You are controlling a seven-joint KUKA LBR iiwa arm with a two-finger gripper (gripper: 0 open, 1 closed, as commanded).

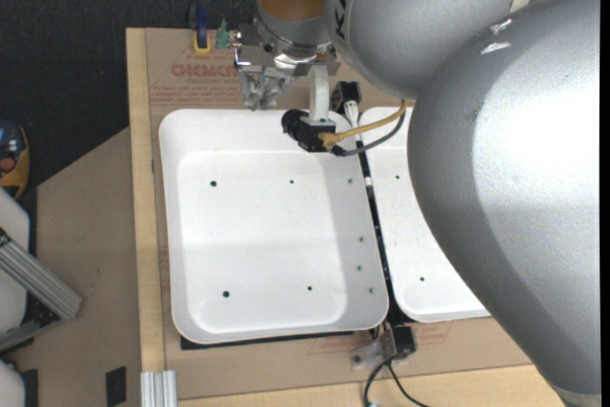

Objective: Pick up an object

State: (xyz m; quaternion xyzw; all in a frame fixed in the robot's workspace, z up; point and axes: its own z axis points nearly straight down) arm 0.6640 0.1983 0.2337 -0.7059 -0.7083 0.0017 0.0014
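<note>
My gripper (286,102) hangs under the orange wrist band over the back rim of the left white bin (191,234). Just below it, a small black piece (303,131) with a tan cable sits against the bin's back right corner. Whether that piece belongs to the tool or is a loose object is unclear. The floor of the left bin shows plain white with a few dark dots. The grey arm covers most of the right bin (424,291).
The arm's bulky grey body (515,157) fills the right side above the right bin. Both bins rest on a brown board (143,205). Small coloured clips (202,31) stand at the board's back left. Cables lie at the front between the bins (391,348).
</note>
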